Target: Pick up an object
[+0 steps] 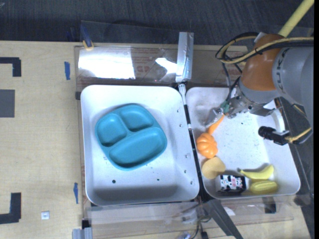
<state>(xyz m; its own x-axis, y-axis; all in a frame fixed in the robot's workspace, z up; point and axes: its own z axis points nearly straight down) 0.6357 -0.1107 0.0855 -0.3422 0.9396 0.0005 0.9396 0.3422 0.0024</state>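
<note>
My gripper [227,107] hangs over the back left part of the right bin [286,156], below the grey wrist with its orange band. A thin orange carrot-like piece [215,125] lies slanted just under and to the left of the gripper, its upper end right at the gripper's tip. Whether the two touch is hidden. An orange pumpkin [207,144] sits below that piece, against the bin's left wall. A pale yellow rounded piece [213,167] lies in front of the pumpkin.
Along the right bin's front edge lie a black-and-white carton [232,183], a banana [257,172] and another yellow piece [262,186]. The left bin [94,183] holds a blue divided plate [131,135]. Cables loop around the wrist.
</note>
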